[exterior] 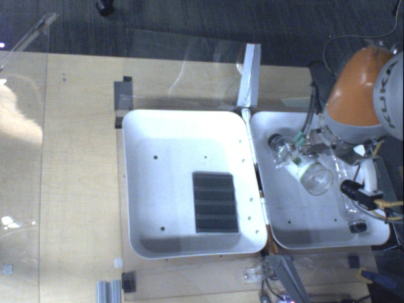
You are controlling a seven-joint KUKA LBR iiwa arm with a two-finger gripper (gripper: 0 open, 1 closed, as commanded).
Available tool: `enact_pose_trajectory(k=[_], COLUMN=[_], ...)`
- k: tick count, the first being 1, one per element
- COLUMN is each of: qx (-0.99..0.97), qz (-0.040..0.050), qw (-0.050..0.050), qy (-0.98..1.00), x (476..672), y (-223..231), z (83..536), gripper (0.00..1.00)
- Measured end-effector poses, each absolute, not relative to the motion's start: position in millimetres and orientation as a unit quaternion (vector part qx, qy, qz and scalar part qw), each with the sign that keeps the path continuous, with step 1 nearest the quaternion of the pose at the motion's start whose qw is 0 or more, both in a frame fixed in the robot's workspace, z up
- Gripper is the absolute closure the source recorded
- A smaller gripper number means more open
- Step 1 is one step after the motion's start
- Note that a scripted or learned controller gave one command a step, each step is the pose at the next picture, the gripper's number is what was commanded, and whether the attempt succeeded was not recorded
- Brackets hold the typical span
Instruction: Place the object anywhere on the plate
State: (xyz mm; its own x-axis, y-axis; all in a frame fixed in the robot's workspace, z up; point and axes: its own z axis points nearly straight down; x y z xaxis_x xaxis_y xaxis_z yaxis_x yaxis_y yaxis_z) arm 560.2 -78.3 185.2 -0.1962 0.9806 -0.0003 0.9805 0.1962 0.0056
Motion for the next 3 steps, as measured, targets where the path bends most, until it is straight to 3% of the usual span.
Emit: enact_pose_trajectory(k=[1,2,3], qx=[0.551,0.546,0.587], qz=[0.001,0.0022,0.0048], qw=[0.004,0.002,0.004], qy=[0.835,0.838,0.81], x=[615.9,665.0,641.1], y=[-36.7,20.1,113.8], z=[210.6,185.7,89.5], gripper=[1.0,1.0,1.0])
